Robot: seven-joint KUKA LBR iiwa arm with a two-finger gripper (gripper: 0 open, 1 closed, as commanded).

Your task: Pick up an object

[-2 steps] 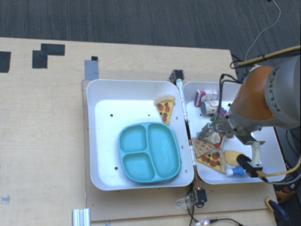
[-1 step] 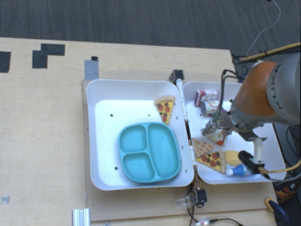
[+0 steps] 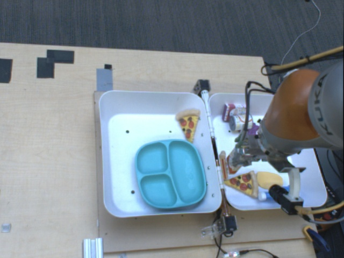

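Note:
My gripper (image 3: 235,161) hangs low over the left part of the right bin (image 3: 321,199), under the grey arm with its orange band (image 3: 293,107). Just below it lies a toy pizza slice (image 3: 243,183). A yellow piece (image 3: 267,178) sits right of that slice, with a blue and white item (image 3: 280,193) next to it. A purple and white object (image 3: 235,113) rests at the bin's far side. The arm hides much of the bin's middle.
The left bin (image 3: 115,144) holds a blue divided plate (image 3: 171,172) and a second pizza slice (image 3: 188,123) by its far right wall. The ridge between the bins (image 3: 213,144) runs just left of the gripper. Cables (image 3: 226,227) trail at the bench's front.

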